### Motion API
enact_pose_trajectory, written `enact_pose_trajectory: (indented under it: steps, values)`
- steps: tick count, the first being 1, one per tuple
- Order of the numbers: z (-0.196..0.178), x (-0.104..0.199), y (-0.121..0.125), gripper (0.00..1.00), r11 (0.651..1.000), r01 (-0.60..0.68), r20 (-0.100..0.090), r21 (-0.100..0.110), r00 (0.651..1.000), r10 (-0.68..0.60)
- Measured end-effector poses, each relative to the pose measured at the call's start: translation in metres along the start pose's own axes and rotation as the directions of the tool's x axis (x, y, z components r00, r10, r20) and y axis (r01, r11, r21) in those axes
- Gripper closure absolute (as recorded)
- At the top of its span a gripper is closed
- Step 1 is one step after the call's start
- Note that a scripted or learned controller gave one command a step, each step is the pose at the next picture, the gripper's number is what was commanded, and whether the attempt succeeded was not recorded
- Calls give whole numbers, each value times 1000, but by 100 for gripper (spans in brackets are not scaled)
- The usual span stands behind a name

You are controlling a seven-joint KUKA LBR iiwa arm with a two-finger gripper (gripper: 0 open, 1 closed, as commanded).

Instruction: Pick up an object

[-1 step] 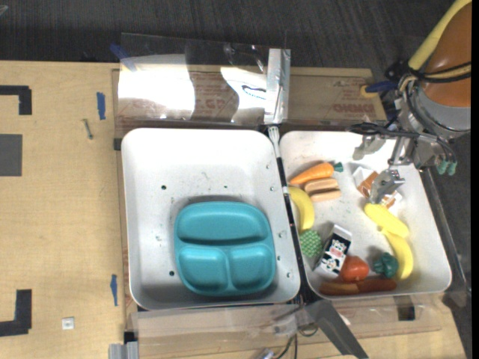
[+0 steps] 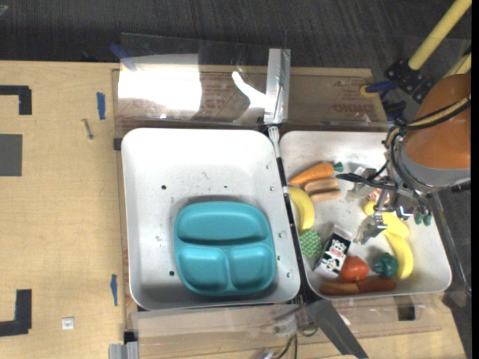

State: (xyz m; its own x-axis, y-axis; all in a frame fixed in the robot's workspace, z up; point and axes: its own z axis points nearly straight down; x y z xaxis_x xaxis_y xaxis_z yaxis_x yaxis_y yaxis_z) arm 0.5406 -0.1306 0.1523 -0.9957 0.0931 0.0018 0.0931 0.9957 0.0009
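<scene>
Two shallow white bins are set side by side on the bench. In the left bin (image 2: 142,200), a teal divided tray (image 2: 223,247) is placed toward the near edge.

The right bin (image 2: 434,271) is crowded with toy food. A carrot (image 2: 311,173) and a hot dog (image 2: 323,190) are seen near the far-left corner, and a yellow banana (image 2: 302,208) is laid along the left wall. Just nearer, a green studded piece (image 2: 310,241) and a small black-and-white box (image 2: 336,251) are found, with a red tomato (image 2: 355,268) by the near edge. A second banana (image 2: 402,247) is curved along the right side, beside a small green item (image 2: 385,263).

The gripper (image 2: 379,214) is positioned low over the middle of the right bin, close to the second banana's upper end. Whether anything is grasped, or how the jaws stand, cannot be told.
</scene>
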Motion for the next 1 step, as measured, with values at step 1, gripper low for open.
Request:
enact_pose_trajectory:
  steps: [1]
  values:
    - [50, -75, 23, 0, 991, 134, 11, 2, 991, -134]
